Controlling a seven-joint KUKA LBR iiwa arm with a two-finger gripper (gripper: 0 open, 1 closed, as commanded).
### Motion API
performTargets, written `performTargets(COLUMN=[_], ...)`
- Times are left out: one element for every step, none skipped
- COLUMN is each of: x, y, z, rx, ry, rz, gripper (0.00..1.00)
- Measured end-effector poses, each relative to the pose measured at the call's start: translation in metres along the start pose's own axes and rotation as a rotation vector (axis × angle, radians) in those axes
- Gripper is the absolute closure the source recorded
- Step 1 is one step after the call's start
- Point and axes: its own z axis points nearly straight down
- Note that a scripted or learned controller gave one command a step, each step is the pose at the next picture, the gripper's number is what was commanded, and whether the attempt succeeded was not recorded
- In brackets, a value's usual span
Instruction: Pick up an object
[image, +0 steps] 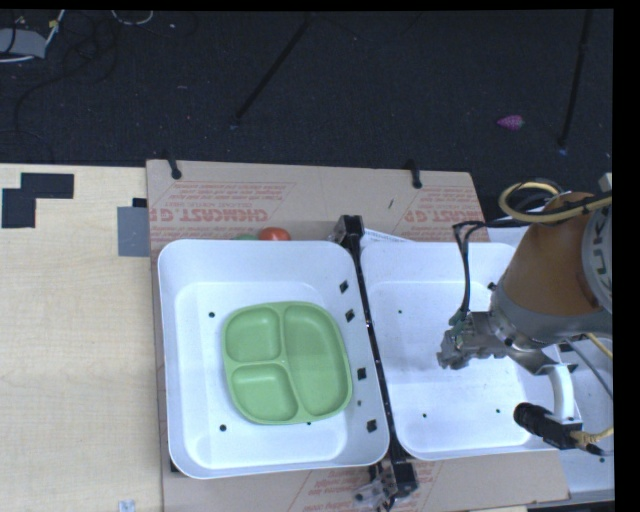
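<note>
Gripper (458, 352) low inside right shallow white plastic bin (420, 440); jaws' opening cannot be told, nothing visibly held.

cardboard sheet (300, 205) under the bins | red print, upside down, twice along far edge | roughly "CHEMCAST GP" | near-edge print too blurred

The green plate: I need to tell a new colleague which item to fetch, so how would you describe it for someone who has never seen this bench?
Two shallow white bins sit side by side; take the left bin. The green plate lies flat on its floor. It is pale green, rounded, and split into three compartments.
</note>
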Motion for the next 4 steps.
performTargets(x=[-0.004, -0.005, 0.043, 0.096], y=[0.008, 0.009, -0.003, -0.016], z=[-0.046, -0.082, -0.084, -0.084], rx=[0.001, 0.003, 0.007, 0.007], ry=[0.0, 0.0, 0.002, 0.002], rz=[0.0, 0.0, -0.002, -0.003], gripper=[1.0, 1.0, 1.0, 1.0])
